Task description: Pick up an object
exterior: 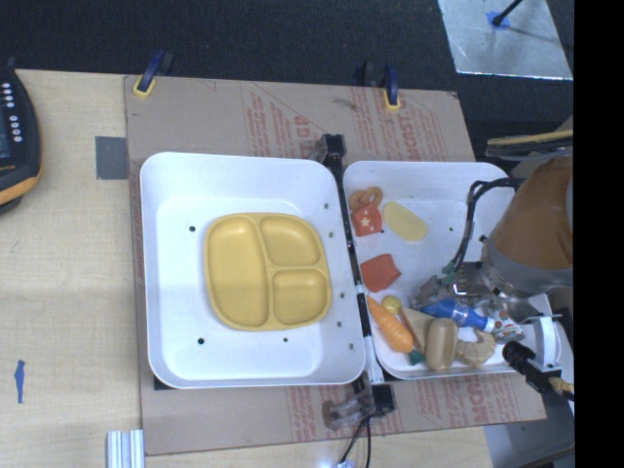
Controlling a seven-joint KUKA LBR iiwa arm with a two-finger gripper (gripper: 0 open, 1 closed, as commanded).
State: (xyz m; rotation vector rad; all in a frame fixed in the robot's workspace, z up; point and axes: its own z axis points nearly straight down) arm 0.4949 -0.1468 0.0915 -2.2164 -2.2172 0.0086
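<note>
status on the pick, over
Pincer low in right bin, nothing seen held. Orange carrot, red block, yellow piece loose. Yellow tray in left bin.

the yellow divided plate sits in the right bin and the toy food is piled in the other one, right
Not quite: the camera view shows the yellow divided plate in the left bin. The toy food, such as the carrot, is piled in the other one, the right bin.
</note>
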